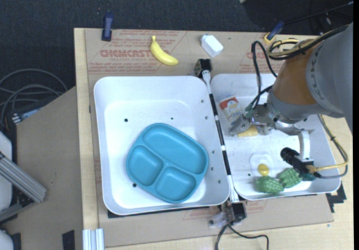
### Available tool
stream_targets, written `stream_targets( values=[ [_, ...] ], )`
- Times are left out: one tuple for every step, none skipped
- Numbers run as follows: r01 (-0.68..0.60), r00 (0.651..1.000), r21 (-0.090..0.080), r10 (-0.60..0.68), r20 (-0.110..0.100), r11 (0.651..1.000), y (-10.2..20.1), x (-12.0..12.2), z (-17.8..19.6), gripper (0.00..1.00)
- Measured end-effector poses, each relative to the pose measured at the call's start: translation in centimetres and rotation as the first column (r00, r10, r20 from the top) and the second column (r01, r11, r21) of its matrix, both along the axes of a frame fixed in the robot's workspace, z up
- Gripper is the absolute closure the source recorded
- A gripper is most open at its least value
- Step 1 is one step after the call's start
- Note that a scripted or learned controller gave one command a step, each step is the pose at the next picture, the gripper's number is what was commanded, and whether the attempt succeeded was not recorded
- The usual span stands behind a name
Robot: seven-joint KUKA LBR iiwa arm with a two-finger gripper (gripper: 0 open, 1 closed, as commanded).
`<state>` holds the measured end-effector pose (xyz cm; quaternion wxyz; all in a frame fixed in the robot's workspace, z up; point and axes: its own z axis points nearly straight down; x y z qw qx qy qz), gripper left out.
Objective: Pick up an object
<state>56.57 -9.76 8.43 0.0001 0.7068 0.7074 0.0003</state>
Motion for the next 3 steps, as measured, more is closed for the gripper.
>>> stream_targets(
  values=[
    [0.001,1.000,-0.005,-0.001,0.009,1.000,-0.2,0.3,1.4,1.00],
    [0.002,1.000,0.000,-0.002,-0.002,1.000,-1.6,-5.1,7.1,1.00],
    [0.001,1.000,0.001,-0.001,-0.002,1.000,-1.6,-5.1,7.1,0.00]
  ],
)
